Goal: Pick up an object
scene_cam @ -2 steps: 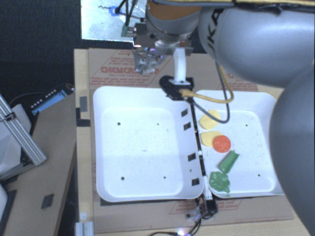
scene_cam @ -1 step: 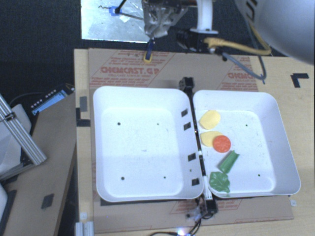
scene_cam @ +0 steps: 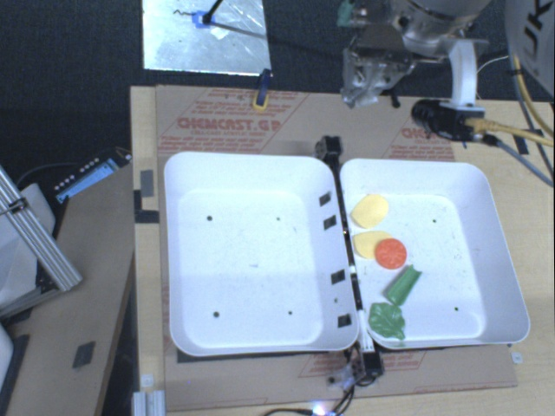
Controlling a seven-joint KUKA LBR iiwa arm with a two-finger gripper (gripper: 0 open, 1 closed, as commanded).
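Note:
The right bin (scene_cam: 468,189) holds several small objects along its left side. A pale yellow disc (scene_cam: 370,211) lies nearest the back, and a second yellow piece (scene_cam: 365,244) sits just in front of it. An orange-red disc (scene_cam: 391,252) overlaps that second piece. A green elongated piece (scene_cam: 402,285) lies tilted below the disc, and a darker green lump (scene_cam: 387,321) rests at the bin's front left corner. My gripper (scene_cam: 362,85) hangs high above the bench behind the bins, well back from all the objects. Nothing shows between its fingers.
The left bin (scene_cam: 182,232) stands beside the right one, joined by a black clipped divider (scene_cam: 342,241). A shiny metal sheet (scene_cam: 204,24) lies at the back left. Cables and a black fitting (scene_cam: 447,118) run in from the right, behind the right bin.

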